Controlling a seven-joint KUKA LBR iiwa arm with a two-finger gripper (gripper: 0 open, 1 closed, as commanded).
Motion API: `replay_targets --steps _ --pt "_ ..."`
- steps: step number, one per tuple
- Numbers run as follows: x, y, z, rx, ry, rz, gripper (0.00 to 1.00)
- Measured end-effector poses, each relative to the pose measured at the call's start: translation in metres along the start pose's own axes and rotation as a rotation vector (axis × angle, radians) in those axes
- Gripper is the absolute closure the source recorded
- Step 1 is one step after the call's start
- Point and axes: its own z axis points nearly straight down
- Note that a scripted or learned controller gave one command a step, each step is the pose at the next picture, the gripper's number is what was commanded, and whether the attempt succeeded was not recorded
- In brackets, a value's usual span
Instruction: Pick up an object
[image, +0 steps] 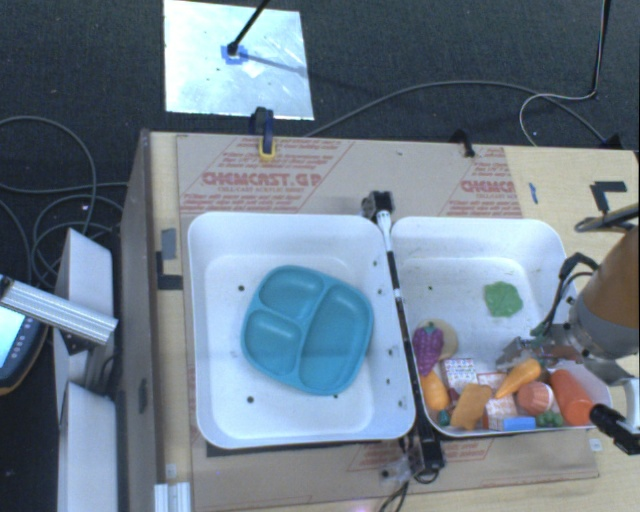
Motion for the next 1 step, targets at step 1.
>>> replay_targets --steps 1 --pt "0.0001 0.0027 -0.0116 -0.007 -0.001 -0.001 1.00"
